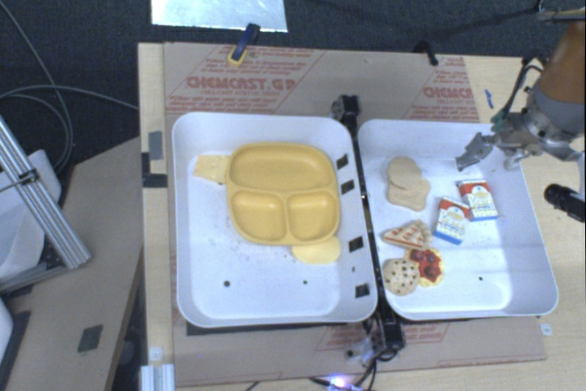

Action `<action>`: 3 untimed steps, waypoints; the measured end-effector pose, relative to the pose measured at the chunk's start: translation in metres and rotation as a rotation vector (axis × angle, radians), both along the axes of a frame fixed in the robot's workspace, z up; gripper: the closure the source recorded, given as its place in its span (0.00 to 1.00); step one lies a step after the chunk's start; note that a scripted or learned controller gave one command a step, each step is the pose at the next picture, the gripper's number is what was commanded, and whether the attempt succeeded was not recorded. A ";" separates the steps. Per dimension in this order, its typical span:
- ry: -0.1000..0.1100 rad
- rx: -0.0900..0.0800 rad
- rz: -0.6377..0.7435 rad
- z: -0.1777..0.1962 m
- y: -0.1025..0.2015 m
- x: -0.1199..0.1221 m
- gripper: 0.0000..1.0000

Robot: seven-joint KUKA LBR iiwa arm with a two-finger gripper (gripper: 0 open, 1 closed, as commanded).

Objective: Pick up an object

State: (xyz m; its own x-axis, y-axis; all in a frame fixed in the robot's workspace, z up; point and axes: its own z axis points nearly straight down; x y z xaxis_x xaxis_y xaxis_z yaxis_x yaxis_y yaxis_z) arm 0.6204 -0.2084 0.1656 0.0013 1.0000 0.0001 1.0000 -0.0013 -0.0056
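A robotics lab is showing here. Cables [37, 119] are trailing over dark carpet [73, 5], and an aluminium frame [41, 206] is standing beside the tabletop [110, 197]. Cardboard [275, 73] is lying under two bins [265, 128].

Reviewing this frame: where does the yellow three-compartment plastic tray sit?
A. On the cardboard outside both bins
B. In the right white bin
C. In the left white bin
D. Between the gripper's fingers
C: the yellow three-compartment plastic tray lies flat inside the left white bin, while the gripper hangs over the right white bin.
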 end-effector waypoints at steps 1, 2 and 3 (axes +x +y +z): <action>-0.017 -0.003 0.006 -0.066 0.001 -0.012 0.00; -0.029 -0.007 0.007 -0.073 0.002 -0.018 0.00; -0.036 -0.016 0.005 -0.060 -0.002 -0.017 1.00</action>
